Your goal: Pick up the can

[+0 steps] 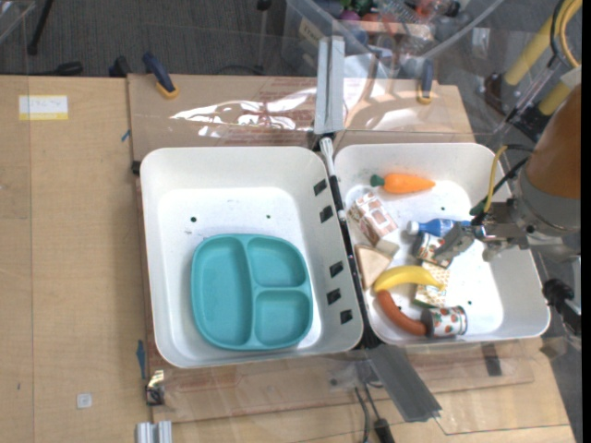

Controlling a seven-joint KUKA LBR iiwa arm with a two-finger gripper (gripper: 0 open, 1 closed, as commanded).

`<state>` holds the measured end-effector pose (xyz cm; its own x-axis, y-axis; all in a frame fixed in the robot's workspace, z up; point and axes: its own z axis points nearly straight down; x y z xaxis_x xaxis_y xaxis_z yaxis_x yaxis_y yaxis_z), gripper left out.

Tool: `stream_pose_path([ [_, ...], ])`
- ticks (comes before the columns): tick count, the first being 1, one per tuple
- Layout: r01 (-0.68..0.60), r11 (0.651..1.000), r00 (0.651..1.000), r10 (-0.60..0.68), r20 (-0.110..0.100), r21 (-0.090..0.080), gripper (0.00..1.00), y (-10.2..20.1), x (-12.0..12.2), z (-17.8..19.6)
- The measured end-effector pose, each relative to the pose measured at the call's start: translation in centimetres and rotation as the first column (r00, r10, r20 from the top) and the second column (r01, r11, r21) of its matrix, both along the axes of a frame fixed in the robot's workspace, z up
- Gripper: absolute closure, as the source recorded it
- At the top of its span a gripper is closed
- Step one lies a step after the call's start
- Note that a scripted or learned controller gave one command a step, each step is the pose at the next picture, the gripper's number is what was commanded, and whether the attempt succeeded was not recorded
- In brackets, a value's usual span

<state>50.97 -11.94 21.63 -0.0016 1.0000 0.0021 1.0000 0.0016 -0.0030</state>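
Over rt bin [480,155]: pincer [454,240], can [447,320].

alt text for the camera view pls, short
The gripper reaches from the right into the right bin, low among a can, banana, carrot and cartons. The left bin holds a teal divided plate.

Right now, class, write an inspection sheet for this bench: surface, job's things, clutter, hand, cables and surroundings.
Surface: two white bins side by side, left bin and right bin, on a wooden bench.
Job's things: can lying at the right bin's front edge.
Clutter: carrot, banana, small carton; teal divided plate in the left bin.
Hand: hand low over the right bin's middle, grip unclear.
Cables: yellow cable by the arm.
Surroundings: clear tub of objects behind the bins.
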Motion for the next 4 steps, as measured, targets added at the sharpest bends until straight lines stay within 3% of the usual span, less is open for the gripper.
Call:
stream_pose_path([
  [1, -0.097, 0.995, 0.995, 0.097, 0.013, -0.003, 0.00, -2.5, 4.7, -12.6],
  [2, -0.090, 0.996, 0.996, 0.090, 0.018, -0.007, 1.00, -2.9, 4.8, -11.5],
  [3, -0.277, 0.961, 0.961, 0.277, 0.008, -0.005, 1.00, 1.5, 12.1, 2.6],
  [4, -0.277, 0.961, 0.961, 0.277, 0.006, -0.004, 0.00, 1.5, 12.0, 2.5],
])
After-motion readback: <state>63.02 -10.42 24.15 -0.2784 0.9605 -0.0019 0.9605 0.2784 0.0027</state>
